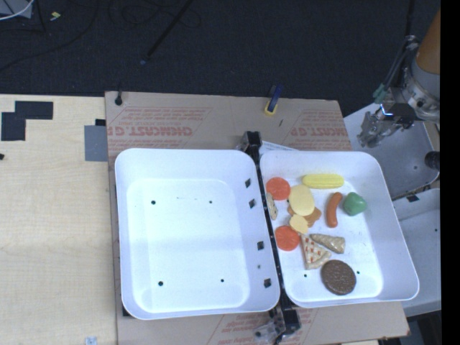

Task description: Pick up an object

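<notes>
The left bin [136, 192] is being shown beside the right bin [392, 264], where toy food is lying; the corn cob [323, 181] is lying along 3–9 o'clock. The gripper [375, 126] is being held outside at 1 o'clock, finger spread indiscernible.

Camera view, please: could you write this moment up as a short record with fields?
end effector: up right, outside the bins, above the bench edge
right bin: holds all the toy food
left bin: white, four small dark spots on its floor
yellow corn: near the right bin's far wall
green piece: beside the sausage
brown round cookie: nearest the front rim
task state: nothing picked up yet
</notes>
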`<state>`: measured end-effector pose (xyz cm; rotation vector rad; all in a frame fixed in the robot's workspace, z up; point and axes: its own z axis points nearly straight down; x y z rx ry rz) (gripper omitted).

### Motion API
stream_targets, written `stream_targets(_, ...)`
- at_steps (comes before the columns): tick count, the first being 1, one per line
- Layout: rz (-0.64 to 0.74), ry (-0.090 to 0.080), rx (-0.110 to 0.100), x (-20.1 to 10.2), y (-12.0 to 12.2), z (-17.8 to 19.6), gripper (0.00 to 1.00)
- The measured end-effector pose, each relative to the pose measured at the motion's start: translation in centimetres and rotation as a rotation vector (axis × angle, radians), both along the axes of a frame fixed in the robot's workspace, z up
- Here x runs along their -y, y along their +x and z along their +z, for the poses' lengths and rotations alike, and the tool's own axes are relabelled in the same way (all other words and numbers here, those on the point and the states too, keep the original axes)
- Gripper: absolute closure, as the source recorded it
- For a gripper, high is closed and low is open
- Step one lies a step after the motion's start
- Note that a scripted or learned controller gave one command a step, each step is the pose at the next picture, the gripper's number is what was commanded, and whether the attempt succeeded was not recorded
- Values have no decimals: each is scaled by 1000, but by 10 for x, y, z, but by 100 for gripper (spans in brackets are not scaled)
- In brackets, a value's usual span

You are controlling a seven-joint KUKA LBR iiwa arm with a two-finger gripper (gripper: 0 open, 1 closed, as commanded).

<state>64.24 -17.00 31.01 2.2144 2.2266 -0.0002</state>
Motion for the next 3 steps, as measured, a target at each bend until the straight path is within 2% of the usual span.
stream_targets(1, -4, 0, 4, -7, 2, 53, 100)
stream_targets(2, -3, 5, -14, -38, -1, -91, 100)
stream_targets(3, -7, -2, 9, -7, 3, 34, 100)
